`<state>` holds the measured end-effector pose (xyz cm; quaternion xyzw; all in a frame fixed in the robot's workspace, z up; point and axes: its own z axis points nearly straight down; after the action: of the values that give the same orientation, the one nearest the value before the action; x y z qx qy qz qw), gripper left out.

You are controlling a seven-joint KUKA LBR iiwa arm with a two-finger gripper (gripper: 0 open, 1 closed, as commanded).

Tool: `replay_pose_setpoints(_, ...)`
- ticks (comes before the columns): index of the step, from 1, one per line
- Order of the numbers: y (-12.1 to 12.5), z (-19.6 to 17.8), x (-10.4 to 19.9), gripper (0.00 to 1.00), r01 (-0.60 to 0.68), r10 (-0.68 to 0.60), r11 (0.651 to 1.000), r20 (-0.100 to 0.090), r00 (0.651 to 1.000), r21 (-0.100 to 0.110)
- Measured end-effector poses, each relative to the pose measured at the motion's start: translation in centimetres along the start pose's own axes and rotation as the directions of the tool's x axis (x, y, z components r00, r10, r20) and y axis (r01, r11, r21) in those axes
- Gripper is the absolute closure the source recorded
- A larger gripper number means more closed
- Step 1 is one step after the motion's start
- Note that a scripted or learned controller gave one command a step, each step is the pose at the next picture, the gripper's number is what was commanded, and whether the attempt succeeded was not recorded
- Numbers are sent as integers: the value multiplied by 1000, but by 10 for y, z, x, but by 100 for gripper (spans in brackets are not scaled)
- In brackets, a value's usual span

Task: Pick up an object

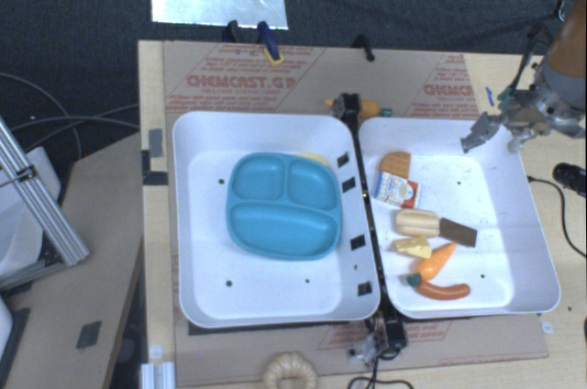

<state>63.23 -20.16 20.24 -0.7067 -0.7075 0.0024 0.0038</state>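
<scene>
The carrot lies in the right bin, its long axis slanting, tip pointing up-right. The pincer hovers over the bin's far right corner, fingers apart, clamping nothing.

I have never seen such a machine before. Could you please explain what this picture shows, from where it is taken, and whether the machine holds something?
One camera above the bench looks down at a slant. The grey robot arm enters from the right; its gripper hangs over the upper right corner of the right bin and holds nothing. In that bin lie toy foods: a small carton, a bread piece, a knife, a cheese piece, a carrot and a sausage. The left bin holds a blue divided plate.
</scene>
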Motion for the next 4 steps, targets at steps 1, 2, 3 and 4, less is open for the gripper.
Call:
replay_pose_setpoints(1,3,-6,0,0,2,-2,1000,3,1000,-11)
replay_pose_setpoints(2,2,38,7,0,4,-4,1000,2,1000,-8)
replay_pose_setpoints(3,10,86,1,0,5,-5,1000,2,1000,-7)
replay_pose_setpoints(4,11,119,1,0,6,-6,1000,3,1000,-9)
